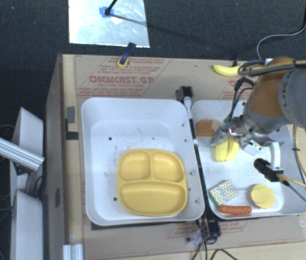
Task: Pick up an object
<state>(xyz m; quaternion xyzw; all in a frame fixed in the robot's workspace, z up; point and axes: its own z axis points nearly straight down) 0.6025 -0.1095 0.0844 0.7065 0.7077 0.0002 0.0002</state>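
The right bin (288,202) holds several objects. A yellow banana-like toy (225,150) lies near its left middle, and a brown bread-like piece (204,128) sits just behind it. At the front lie a checkered packet (223,190), an orange sausage-shaped toy (235,209) and a round yellow piece (262,196). My gripper (230,136) hangs low over the top end of the yellow banana-like toy, touching or nearly touching it. The grey arm with its orange band (264,93) reaches in from the right and hides the bin's back right part.
The left bin (101,118) carries a yellow divided plate (152,181). A loose banana (226,69) lies on the cardboard behind the right bin. A black and white fitting with cables (269,164) sits to the right of the gripper. The divider rim (193,145) separates the bins.
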